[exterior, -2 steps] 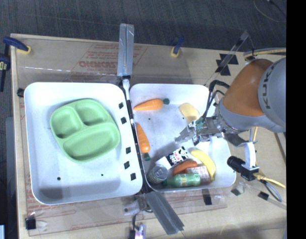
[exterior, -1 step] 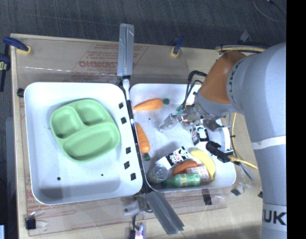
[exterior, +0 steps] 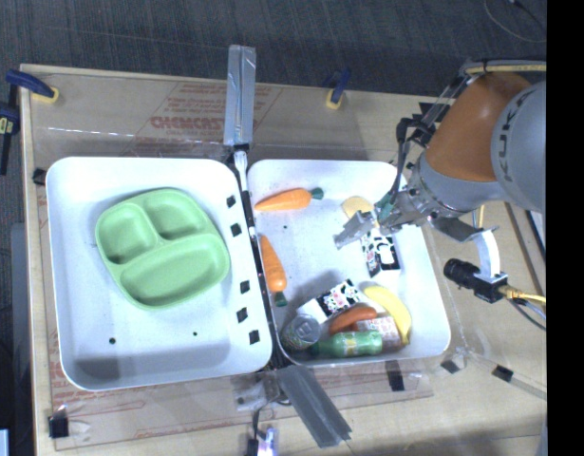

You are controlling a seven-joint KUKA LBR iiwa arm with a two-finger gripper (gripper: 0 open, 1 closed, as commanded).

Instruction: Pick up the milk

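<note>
A small carton with black-and-white cow patches, the milk (exterior: 337,297), lies tilted in the lower middle of the right bin (exterior: 301,174). It sits against a red item and a banana. A second black-and-white patterned object (exterior: 380,253) lies just under the gripper (exterior: 356,228), near the bin's right wall. I cannot tell whether it is touching the gripper. The gripper hangs low over the upper right part of the right bin, about a hand's width above and right of the cow-patch carton.
The right bin also holds two carrots (exterior: 284,199) (exterior: 272,264), a pale yellow piece (exterior: 355,205), a banana (exterior: 390,308), a green bottle (exterior: 350,344) and a can (exterior: 302,332). A green divided plate (exterior: 161,246) lies in the left bin (exterior: 83,350).
</note>
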